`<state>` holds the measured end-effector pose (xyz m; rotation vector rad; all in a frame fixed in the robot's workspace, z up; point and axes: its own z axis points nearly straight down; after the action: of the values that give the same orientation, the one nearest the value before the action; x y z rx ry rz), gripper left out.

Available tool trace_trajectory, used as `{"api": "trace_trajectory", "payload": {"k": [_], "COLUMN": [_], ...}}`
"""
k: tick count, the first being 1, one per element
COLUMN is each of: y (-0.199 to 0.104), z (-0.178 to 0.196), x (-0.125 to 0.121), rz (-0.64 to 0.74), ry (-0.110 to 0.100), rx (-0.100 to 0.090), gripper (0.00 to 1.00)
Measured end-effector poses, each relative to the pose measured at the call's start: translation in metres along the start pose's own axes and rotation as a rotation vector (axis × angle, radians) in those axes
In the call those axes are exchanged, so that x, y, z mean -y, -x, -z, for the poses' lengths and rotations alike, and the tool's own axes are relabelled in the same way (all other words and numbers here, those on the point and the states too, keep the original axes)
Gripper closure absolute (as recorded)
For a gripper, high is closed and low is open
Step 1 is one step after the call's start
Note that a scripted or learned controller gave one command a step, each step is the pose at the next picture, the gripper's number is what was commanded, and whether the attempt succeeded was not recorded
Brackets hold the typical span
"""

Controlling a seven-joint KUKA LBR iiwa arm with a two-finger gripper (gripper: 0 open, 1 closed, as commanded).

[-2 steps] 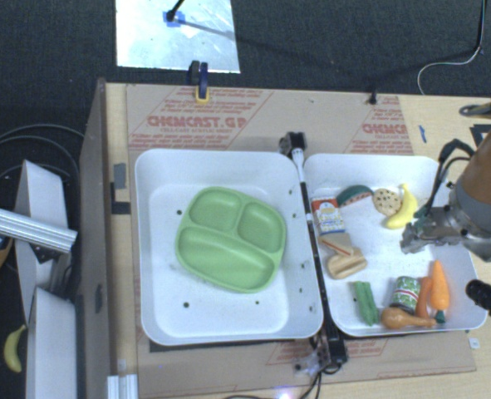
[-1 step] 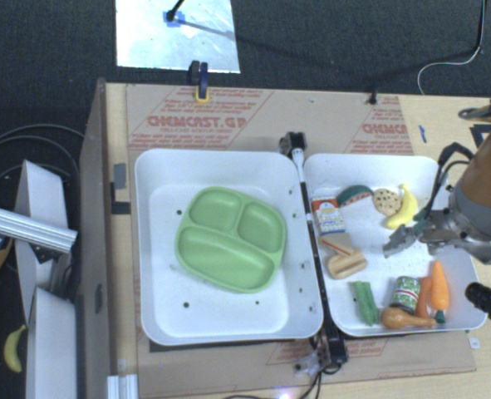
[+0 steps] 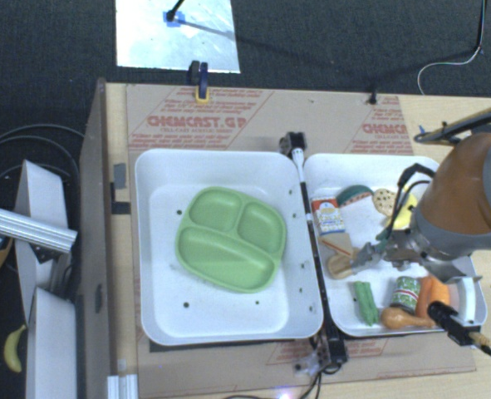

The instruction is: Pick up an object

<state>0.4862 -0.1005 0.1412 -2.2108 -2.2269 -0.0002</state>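
Camera view looks down on two white bins side by side. Left bin [image 3: 158, 223] holds a green divided tray [image 3: 231, 238], lying flat near the bin's middle and tilted slightly. Right bin [image 3: 345, 177] is crowded: a small carton with a red and white label [image 3: 329, 216] sits at about ten o'clock, a teal-and-brown item [image 3: 355, 195] and a round speckled cookie [image 3: 384, 198] lie toward twelve, a wooden piece [image 3: 339, 263] rests near the centre, a green stick-shaped object [image 3: 365, 301] lies at about seven o'clock, and a small green-labelled can [image 3: 406, 293], an orange carrot-like piece [image 3: 434, 292] and a tan pear-like object [image 3: 399, 316] cluster at five o'clock. The grey arm with its orange band enters from three o'clock. Its gripper [image 3: 367, 257] hangs over the bin's centre, just beside the wooden piece; whether its fingers are apart or closed cannot be told, and nothing is seen between them.
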Motion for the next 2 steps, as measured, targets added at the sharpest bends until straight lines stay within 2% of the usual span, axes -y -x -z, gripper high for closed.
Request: {"api": "trace_trajectory", "payload": {"k": [1, 2], "y": [0.022, 0.009], "z": [-0.05, 0.055], "x": [0.001, -0.075], "rz": [-0.007, 0.002], "ry": [0.0, 0.018], "rx": [0.003, 0.006], "gripper": [0.0, 0.0]}}
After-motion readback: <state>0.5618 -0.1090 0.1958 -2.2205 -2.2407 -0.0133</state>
